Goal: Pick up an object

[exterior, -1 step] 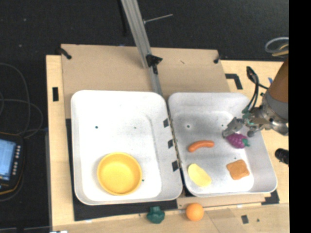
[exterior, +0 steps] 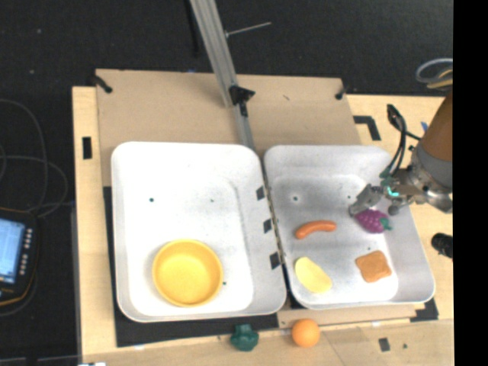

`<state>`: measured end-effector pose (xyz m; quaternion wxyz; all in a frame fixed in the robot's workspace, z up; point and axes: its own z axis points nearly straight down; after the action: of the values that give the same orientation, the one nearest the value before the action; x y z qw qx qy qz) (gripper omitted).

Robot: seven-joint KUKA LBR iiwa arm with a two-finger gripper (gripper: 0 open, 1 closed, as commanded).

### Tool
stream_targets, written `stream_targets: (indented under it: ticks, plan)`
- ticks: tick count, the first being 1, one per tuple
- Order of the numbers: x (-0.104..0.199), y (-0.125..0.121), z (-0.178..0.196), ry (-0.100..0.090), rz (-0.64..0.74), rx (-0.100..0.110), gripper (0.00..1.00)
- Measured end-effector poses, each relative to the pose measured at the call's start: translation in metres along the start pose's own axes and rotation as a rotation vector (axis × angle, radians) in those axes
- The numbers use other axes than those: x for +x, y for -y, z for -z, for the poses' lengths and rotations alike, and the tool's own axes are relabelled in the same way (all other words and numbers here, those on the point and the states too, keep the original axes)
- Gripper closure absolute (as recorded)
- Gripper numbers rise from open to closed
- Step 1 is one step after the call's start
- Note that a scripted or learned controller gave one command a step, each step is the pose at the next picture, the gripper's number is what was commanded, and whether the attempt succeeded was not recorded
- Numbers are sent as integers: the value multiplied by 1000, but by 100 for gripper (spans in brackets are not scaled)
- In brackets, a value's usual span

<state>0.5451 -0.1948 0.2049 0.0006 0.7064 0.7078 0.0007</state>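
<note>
Hovering gripper [exterior: 374, 202] at right bin [exterior: 335, 162] right edge, over purple grapes [exterior: 372, 220] | fingers: cannot tell if apart | risk: bumpy grapes may slip sideways.

The arm [exterior: 438, 147] is cut off by the view's right side; just the orange band and wrist show. The gripper [exterior: 374, 202] sits right over the purple grape bunch [exterior: 372, 220], covering its top, so contact can't be told, nor finger state. A black handheld device w/ lit screen [exterior: 14, 256] is cropped by the left edge; screen content too small to read. The slanted metal pole [exterior: 217, 48] runs out past the top edge. The small green object [exterior: 244, 338] below the bins is too small to identify.
</note>
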Motion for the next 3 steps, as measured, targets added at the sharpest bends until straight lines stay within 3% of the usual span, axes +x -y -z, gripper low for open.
stream_targets:
  ticks: [2,3]
  plan:
    - [0,-9,-100,-4,0,6,0]
    - [-2,-10,-87,0,-4,-1,100]
